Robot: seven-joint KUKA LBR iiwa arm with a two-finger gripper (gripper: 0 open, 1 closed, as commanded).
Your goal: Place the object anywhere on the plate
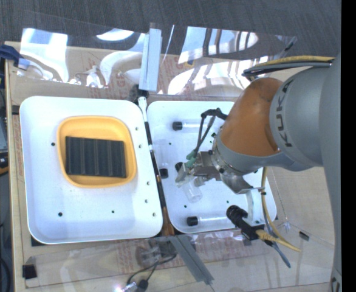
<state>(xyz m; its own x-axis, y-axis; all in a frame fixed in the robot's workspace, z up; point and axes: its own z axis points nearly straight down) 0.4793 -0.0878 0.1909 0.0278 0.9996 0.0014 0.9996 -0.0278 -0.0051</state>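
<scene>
A yellow plate point(96, 131) with rounded corners lies in the left bin point(44, 212). A dark ridged rectangle point(96, 157) covers the plate's middle. My gripper point(189, 171) hangs low over the middle of the right bin point(166, 126), near its left side, below the grey arm and its orange band point(251, 126). Just under the gripper, a small clear object point(194, 193) lies on the bin floor. I cannot tell whether the gripper touches it.
Black pegs point(177, 126) stand in the right bin at the top left, and another point(192, 221) stands near its lower edge. A ridge point(150, 157) divides the two bins. Cables and a black fitting point(242, 221) hang at the arm's lower right.
</scene>
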